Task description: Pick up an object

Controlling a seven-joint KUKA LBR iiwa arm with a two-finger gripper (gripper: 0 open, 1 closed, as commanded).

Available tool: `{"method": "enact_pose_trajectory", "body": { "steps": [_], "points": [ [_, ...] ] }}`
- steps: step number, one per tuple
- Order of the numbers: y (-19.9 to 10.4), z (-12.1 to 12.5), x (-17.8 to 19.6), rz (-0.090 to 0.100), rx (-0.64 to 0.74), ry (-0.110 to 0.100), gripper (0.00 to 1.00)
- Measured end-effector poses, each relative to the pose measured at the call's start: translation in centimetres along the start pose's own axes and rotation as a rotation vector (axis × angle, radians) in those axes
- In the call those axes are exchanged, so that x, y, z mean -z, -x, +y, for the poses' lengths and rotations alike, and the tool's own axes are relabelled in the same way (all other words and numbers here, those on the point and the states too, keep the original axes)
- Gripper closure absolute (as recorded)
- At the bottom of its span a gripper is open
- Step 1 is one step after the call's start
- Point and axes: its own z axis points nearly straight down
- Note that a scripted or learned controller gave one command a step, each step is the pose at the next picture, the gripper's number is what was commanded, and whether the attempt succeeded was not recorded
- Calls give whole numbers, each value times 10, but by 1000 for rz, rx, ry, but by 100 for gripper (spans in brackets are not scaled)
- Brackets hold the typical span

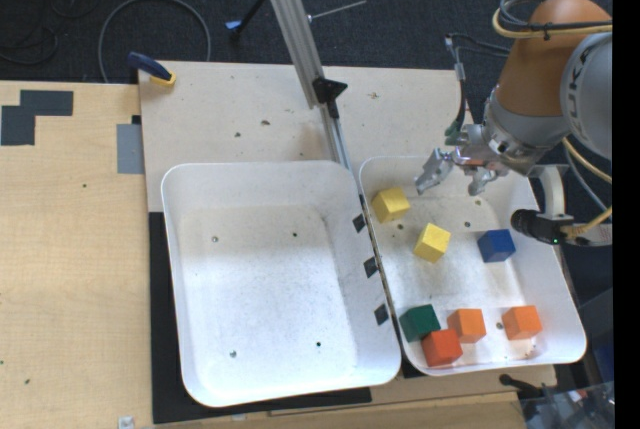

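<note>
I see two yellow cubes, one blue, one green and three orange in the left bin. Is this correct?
Not quite: the camera view shows the yellow cubes, blue cube, green cube and orange cubes in the right bin, not the left.

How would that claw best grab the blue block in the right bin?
Probably from straight above, fingers closing on two opposite flat sides of the blue block. It sits alone, apart from the yellow block and the bin's wall, leaving room around it.
</note>
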Motion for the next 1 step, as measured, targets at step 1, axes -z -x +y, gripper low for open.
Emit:
{"method": "enact_pose_trajectory", "body": {
  "steps": [1],
  "points": [
    [11, -46, -18, 0, -3, -4, 0]
  ]
}}
